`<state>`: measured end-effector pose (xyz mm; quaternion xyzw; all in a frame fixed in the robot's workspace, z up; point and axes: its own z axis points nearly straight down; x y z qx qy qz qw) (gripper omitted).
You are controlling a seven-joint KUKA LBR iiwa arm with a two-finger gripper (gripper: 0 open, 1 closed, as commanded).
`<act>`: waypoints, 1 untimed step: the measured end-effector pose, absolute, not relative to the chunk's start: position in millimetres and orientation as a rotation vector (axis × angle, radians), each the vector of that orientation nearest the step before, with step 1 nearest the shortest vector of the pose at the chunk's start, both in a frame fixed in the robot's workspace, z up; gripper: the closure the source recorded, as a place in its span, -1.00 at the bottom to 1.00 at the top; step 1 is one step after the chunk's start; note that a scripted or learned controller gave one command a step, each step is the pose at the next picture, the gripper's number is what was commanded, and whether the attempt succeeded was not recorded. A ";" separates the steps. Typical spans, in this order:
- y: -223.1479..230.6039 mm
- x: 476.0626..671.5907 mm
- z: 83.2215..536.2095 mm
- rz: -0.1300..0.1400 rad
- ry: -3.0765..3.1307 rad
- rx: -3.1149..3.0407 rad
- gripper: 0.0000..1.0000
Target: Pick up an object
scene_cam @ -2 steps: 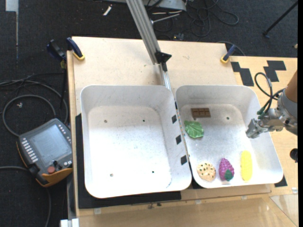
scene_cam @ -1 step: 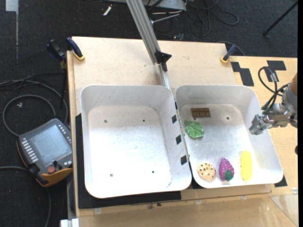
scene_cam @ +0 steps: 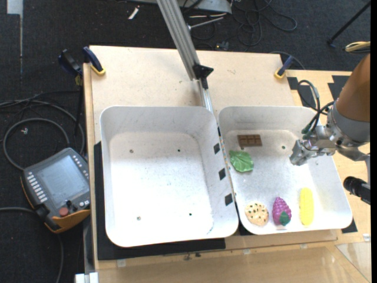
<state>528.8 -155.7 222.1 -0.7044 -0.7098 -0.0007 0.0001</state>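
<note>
White right bin (scene_cam: 330, 158) contains five items: brown chocolate bar (scene_cam: 249, 140) near the back wall, green leaf (scene_cam: 242, 161) just in front of it, and cookie (scene_cam: 257, 214), purple grapes (scene_cam: 281, 210) and yellow corn (scene_cam: 306, 206) along the front. End effector (scene_cam: 298, 156) sits over the bin's right rear area, apart from all items; whether it is spread or closed cannot be determined.

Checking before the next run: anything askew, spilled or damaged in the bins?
Nothing stands out. In the right bin the chocolate bar, green leaf, cookie, purple grapes and yellow corn all lie flat and apart. The gripper hovers near the bin's far right side.
</note>
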 end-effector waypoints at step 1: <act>-113.1 542.9 227.8 -0.003 -2.231 -2.213 1.00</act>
